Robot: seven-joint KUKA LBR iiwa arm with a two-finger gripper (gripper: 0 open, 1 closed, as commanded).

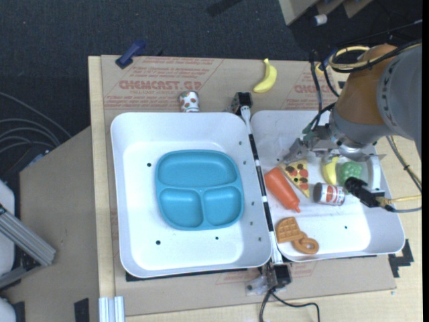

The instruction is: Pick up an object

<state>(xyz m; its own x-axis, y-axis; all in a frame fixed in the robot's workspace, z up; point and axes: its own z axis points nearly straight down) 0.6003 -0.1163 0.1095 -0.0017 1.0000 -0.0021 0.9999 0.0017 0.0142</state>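
The right bin (375, 237) holds several small toy items. An orange carrot-like piece (281, 188) lies by the bin's left wall, with a pizza slice (299, 174) beside it. A yellow banana (328, 172), a green object (351, 172) and a small red-and-white bottle (330, 194) sit just right of those. A waffle (288, 229) and a pretzel (308, 245) lie near the front. My gripper (310, 146) hangs low over the bin's back, just above the pizza slice and banana. The wrist hides much of it.
The left bin (131, 180) holds a blue three-section plate (198, 188). On the cardboard behind the bins lie a second yellow banana (265, 78), a small patterned cup (190, 101) and a blue object (130, 54). The arm (375, 92) covers the right bin's back right corner.
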